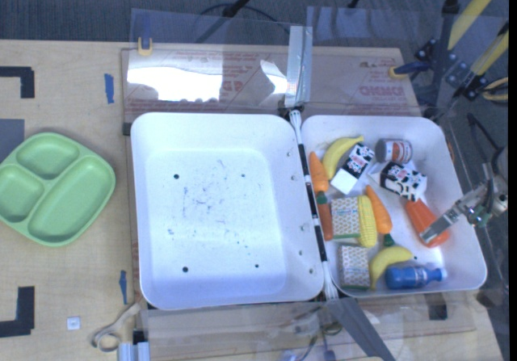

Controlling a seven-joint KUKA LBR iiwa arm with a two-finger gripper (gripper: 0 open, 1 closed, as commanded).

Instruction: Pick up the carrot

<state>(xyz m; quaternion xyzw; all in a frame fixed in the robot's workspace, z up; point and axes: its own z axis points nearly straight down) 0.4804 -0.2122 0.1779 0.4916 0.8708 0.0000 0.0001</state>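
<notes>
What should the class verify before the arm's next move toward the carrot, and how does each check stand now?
1. Carrot identified: cannot tell. Several orange things lie in the right bin, including the right orange piece and the middle orange piece by the corn.
2. Gripper over the right orange piece: ok.
3. Piece gripped: cannot tell.
4. Space around it: not ok. The cow toy lies close to its upper end.
5. Piece away from the bin wall: ok.
</notes>
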